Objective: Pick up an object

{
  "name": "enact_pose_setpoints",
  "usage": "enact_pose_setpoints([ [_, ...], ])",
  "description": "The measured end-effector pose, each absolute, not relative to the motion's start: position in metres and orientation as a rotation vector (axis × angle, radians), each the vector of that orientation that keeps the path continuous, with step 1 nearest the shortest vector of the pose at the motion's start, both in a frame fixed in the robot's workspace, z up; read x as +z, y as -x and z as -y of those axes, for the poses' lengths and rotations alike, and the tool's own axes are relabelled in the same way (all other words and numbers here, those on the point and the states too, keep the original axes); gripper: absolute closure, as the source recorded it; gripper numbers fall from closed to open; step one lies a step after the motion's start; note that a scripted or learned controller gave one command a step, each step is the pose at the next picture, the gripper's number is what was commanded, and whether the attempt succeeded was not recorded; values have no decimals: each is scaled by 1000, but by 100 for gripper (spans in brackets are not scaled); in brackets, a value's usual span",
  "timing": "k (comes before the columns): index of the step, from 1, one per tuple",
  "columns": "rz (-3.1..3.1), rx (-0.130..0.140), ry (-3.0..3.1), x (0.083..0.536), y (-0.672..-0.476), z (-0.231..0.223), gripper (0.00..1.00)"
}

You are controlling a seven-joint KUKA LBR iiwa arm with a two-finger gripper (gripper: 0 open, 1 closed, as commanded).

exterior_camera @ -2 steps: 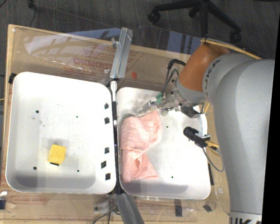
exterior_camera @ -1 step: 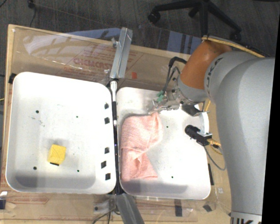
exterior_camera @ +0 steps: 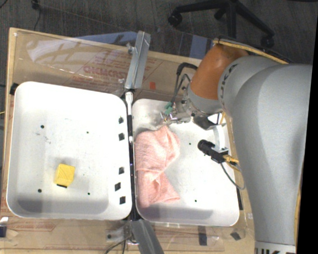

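A crumpled pink cloth (exterior_camera: 154,165) lies along the left side of the right bin (exterior_camera: 218,203), reaching from its middle down toward the front wall. My gripper (exterior_camera: 170,117) is low at the back of that bin, right at the cloth's upper edge, with the grey arm and its orange band (exterior_camera: 208,78) coming in from the right above it. Whether the cloth is between the fingertips cannot be made out. A small yellow block (exterior_camera: 64,175) rests on the floor of the left bin (exterior_camera: 66,110), near its front left.
A metal divider bar (exterior_camera: 135,66) runs between the two bins at the back. The bins sit on a cardboard-covered bench (exterior_camera: 76,58). An office chair base (exterior_camera: 224,16) stands on the floor behind.
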State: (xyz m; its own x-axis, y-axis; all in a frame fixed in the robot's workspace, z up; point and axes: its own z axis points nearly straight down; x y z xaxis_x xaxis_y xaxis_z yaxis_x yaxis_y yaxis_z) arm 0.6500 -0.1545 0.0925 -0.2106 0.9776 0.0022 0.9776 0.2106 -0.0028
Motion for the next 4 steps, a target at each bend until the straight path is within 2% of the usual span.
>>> enact_pose_setpoints([
  [1,2345,1,2091,190,-653,107,100],
  [2,2695,1,1612,92,-629,136,100],
  [3,2494,0,1912,193,-657,66,100],
  [4,2133,2,2304,92,-654,153,100],
])
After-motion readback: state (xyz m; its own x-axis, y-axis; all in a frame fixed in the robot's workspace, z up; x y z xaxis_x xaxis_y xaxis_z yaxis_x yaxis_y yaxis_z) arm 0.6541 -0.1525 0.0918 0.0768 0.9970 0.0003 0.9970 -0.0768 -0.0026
